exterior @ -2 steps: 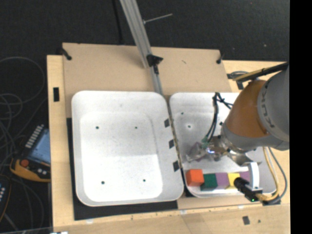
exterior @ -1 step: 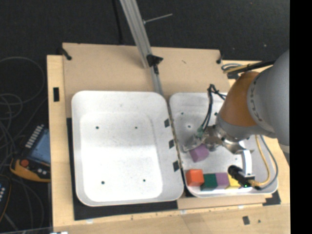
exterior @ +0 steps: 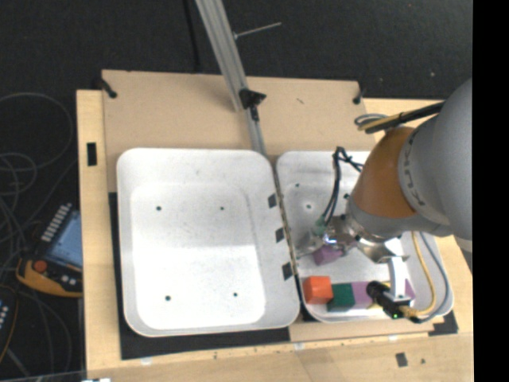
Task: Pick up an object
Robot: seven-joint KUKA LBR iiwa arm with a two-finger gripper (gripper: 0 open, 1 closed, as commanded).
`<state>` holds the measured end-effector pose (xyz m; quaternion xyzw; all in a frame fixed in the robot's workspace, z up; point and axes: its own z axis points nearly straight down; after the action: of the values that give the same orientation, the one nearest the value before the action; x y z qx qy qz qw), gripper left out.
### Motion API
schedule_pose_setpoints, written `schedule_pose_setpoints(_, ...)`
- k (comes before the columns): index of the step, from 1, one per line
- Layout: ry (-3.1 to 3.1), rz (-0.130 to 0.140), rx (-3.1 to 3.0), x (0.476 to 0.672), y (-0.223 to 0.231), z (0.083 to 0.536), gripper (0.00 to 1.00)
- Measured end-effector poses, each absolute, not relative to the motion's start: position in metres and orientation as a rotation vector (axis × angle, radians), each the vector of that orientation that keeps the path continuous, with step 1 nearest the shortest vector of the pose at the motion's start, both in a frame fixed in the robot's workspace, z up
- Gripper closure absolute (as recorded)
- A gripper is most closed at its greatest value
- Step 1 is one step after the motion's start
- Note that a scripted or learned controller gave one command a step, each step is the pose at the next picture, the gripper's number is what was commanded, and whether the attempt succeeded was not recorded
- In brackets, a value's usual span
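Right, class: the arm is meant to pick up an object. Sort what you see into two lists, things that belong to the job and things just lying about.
Belongs to the job:
orange block
green block
purple block
right bin
gripper

Just lying about:
left bin
handheld controller
metal rail

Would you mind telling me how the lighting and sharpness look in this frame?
Camera view: bright, even light washes out the left bin; the arm shades part of the right bin; overall soft and grainy, with the orange block and green block slightly blurred.
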<state>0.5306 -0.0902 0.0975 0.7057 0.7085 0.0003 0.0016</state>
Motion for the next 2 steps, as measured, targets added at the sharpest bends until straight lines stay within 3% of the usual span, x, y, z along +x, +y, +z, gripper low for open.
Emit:
schedule_pose_setpoints(1,2.224,0.003,2.211,0.532,-0.092,0.108,1.0)
schedule_pose_setpoints(2,2.222,0.01,2.211,0.568,-0.065,0.201,1.0)
